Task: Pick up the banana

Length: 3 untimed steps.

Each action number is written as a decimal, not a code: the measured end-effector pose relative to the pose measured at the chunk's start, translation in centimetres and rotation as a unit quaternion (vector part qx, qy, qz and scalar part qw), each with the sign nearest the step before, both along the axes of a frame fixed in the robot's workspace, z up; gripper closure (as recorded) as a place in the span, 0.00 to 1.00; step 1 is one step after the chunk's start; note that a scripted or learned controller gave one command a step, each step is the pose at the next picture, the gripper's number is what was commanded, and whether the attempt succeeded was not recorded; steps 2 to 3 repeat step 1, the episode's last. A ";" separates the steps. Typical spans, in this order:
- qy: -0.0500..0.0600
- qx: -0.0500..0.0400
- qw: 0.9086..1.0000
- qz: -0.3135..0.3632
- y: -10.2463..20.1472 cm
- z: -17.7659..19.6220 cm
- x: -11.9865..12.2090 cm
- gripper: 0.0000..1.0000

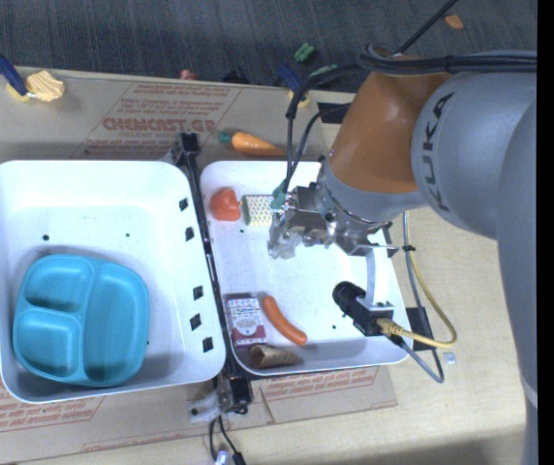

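"Judging by the right bin [306, 284], what is being risked from here?"

"A wrong pick is being risked. The gripper [285, 238] is being held over the middle of the right bin, toward its far side, and nothing plainly banana-shaped is being offered to it there. A red round thing [224, 204] is lying in the right bin's far-left corner, and a long orange thing [285, 321] is lying near its front wall. Either could be taken by mistake, or bare floor could be closed upon."

"And the banana itself?"

"Its place cannot be told. Much of the right bin's far-right part is being covered by the arm [432, 134], so the banana may be hidden beneath it. A pale yellow thing [45, 87] is lying well outside the right bin, far off to its left on the cardboard, but it is too small to be named."

"So how is it lying relative to the gripper?"

"That cannot be judged, and a blind descent is being risked."

"How is the gripper being held: wide, narrow, or holding something?"

"That cannot be told; it is being blurred against the wrist."
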<state>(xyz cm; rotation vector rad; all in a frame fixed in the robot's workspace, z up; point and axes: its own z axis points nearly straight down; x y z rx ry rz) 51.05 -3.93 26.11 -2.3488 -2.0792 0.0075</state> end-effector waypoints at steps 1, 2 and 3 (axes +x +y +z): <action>0.000 0.000 1.000 0.000 8.2 -7.0 -3.5 1.00; 0.000 0.000 1.000 0.000 8.2 -7.0 -3.5 1.00; 0.000 0.000 1.000 0.000 8.2 -7.0 -3.5 1.00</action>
